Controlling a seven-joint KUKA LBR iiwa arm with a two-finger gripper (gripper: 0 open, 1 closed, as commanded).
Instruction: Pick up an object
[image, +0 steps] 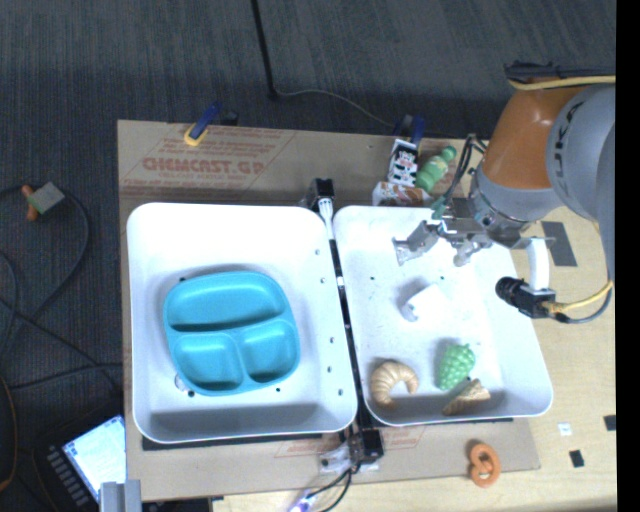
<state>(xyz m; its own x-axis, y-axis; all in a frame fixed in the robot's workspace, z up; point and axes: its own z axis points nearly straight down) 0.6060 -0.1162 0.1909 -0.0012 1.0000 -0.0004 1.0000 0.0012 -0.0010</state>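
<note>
gripper (436, 246) hangs spread and holding nothing over the right bin (520, 400), above a small white object (424, 299).

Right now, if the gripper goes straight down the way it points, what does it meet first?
Probably the small white object below the gripper in the right bin, or bare floor beside it; depth is unclear from this slant.

The desk (200, 165), topped with printed cardboard, carries two white bins (150, 230) side by side; a small pretzel (484, 463) lies near its front edge.
</note>
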